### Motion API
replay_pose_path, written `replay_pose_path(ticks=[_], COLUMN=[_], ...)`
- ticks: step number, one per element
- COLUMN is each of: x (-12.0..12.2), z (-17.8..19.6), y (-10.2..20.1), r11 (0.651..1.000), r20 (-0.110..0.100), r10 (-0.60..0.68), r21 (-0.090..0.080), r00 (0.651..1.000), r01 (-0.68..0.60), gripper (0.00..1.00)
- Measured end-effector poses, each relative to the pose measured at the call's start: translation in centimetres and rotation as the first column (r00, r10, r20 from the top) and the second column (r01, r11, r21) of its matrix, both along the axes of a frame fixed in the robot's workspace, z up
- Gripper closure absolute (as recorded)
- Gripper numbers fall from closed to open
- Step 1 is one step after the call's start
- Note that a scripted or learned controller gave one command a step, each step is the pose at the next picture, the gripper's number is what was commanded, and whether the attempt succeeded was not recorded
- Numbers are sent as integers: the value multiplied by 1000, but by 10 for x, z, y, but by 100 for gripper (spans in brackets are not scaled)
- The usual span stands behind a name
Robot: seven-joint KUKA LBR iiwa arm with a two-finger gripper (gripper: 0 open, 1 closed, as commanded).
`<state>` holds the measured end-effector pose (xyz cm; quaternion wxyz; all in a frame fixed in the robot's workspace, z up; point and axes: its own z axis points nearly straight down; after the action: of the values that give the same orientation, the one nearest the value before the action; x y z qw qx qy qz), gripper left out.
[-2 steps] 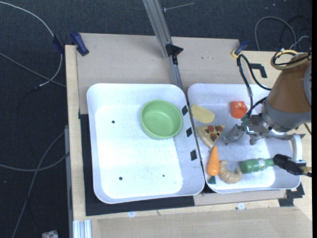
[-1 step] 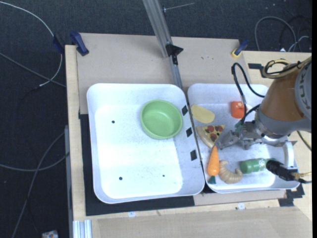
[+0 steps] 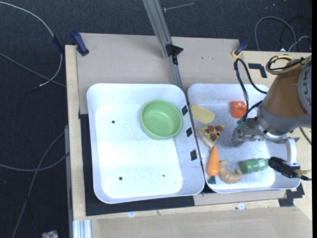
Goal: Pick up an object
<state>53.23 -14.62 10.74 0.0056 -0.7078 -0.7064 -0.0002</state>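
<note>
Right bin point(image 3: 257, 89) packed with candidates: orange carrot point(image 3: 213, 161) near the left wall, long axis running roughly near-to-far; tan croissant point(image 3: 230, 173) just beside its lower end; green bottle point(image 3: 254, 165) lying on its side, long axis left-right, cap end toward the croissant. Farther back: pizza slice point(image 3: 211, 133), pale yellow chip-shaped piece point(image 3: 202, 114) toward the far-left corner, red-orange block point(image 3: 238, 108) near mid-bin.

Pincer point(image 3: 241, 135) low over the bin's middle, tips pointing down at bare white floor. Nothing visible between the fingers. Open or clenched: cannot tell, metalwork too dark and small to read.

Key relation: pizza slice directly left of the pincer, near but apart; red-orange block just beyond it toward the far side; green bottle on the near side, slightly right. No item under the tips.

Judgement: no pick made yet; closing here likely to grab air. Short sideways shift needed first. For the bottle, fingers best set across its short width.

Left bin point(image 3: 106, 133) holding one green bowl point(image 3: 161, 119), upright, well apart from the pincer. Desk point(image 3: 124, 58) bare cardboard-brown around both bins.
</note>
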Motion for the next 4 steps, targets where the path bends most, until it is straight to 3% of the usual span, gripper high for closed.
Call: replay_pose_path(ticks=[1,2,4], x=[6,8,8], z=[67,121,128], y=[3,3,100], r11=[1000,1000,1000], r20=[17,17,2], r10=[3,3,8], r21=[-8,-8,-2], r00=[1000,1000,1000], r01=[-3,-3,-8], gripper=[100,100,100])
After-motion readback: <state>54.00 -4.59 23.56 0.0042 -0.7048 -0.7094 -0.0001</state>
